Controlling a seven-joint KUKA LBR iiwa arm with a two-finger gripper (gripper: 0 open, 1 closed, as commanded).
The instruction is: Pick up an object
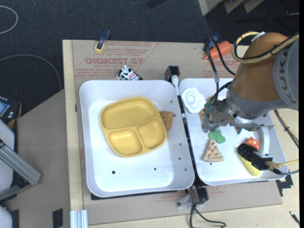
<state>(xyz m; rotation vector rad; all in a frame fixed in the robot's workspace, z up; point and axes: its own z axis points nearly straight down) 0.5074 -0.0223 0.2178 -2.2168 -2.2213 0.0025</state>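
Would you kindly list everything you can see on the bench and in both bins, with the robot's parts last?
left bin: one, white, view's left
right bin: one, white, view's right
plate: one, yellow, three compartments, left bin
brown piece: one, brown, left bin, at the plate's right edge
disc: one, white, right bin, far left corner
green piece: one, green, right bin, middle
pizza slice: one, tan with red spots, right bin, in front of the green piece
orange piece: one, orange, right bin, right side
yellow piece: one, yellow, right bin, near right corner
spotted toy: one, black and white, behind the left bin
arm: one, grey and orange, over the right bin
claw: one, dark, above the green piece
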